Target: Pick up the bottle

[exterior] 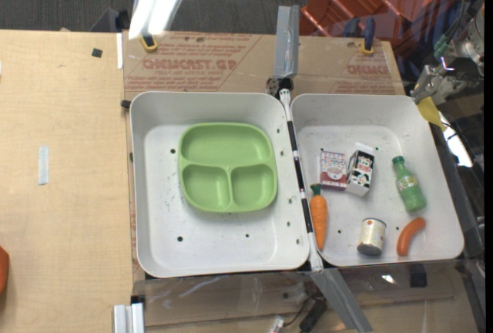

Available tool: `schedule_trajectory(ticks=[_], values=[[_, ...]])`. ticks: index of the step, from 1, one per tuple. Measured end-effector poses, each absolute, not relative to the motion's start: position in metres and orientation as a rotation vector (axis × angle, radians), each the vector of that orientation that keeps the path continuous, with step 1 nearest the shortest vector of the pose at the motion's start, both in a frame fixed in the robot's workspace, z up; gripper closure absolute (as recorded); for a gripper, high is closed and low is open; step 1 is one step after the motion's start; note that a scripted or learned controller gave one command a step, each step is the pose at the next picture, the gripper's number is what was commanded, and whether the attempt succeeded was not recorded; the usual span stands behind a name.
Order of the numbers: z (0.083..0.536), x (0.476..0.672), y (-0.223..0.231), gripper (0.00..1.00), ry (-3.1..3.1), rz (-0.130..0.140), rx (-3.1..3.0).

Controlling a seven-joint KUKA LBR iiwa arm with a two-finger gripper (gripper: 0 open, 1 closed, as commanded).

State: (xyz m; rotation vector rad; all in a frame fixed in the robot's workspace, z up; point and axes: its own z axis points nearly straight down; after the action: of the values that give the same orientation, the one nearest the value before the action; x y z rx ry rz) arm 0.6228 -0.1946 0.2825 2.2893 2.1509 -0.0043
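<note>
The bottle [408, 185] is small and green with a green cap and a pale label. It lies in the right bin [385, 112], close to that bin's right wall, cap pointing toward the far side. The arm comes in at the top right, and my gripper [441, 82] hangs by the right bin's far right corner, well away from the bottle and partly cut off by the frame edge. Nothing shows in its grasp.
The right bin also holds a carrot [318, 216], a small can [372, 237], a red-orange sausage [410, 237] just in front of the bottle, and two small cartons [333, 169] [360, 170]. A green divided plate [228, 167] lies in the left bin [146, 193].
</note>
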Motion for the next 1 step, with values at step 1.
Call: schedule_trajectory(ticks=[1], values=[[0.2387, 0.6589, -0.1401, 1.00, 2.108, -0.005, 2.332]])
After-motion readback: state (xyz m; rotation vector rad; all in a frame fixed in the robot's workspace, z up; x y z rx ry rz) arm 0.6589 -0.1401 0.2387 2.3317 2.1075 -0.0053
